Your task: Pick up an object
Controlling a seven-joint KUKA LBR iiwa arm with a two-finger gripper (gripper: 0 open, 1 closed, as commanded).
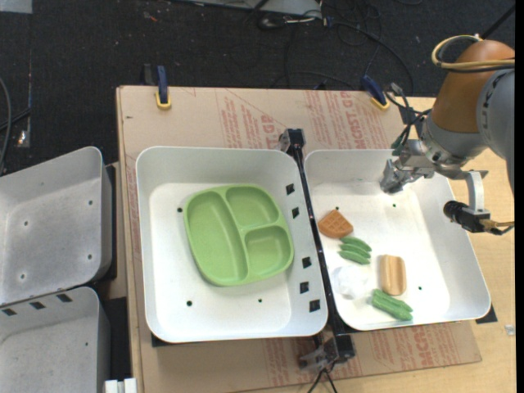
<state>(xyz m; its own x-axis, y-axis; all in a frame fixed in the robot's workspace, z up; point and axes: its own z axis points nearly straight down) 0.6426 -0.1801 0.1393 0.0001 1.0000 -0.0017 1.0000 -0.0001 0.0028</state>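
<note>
**benchlurker:** Dark carpet with cables everywhere, a cardboard-topped bench (213, 105) clamped at the back corners, two white bins side by side. So what's your gripper up to in the right one?

**iiwa_arm:** lol yeah, tidy it ain't. My gripper (395, 178) is low over the back of the right bin (458, 244), near its far wall. Whether it's spread or closed I honestly can't tell from this angle, the tip is just a grey blob against white plastic. I see nothing caught in it, so I'd call the pick not yet made.

**benchlurker:** And the stuff you could grab?

**iiwa_arm:** All toward the front of my bin, well apart from me. Nearest is an orange wedge-shaped toy food piece (335, 223) by the divider. Then a green pea pod (355, 250), a tan bread-roll-looking piece (392, 274) lying lengthwise, and a second green pod (391, 305) near the front edge. There's a pale whitish thing (352, 283) between them, too washed out to name.

**benchlurker:** The other bin?

**iiwa_arm:** Left bin (164, 178) has a green divided plate (239, 234), flat and tilted askew. Awkward for two fingers, I'd guess. The small pieces are spaced out, which should suit a straight-down grab.
</note>
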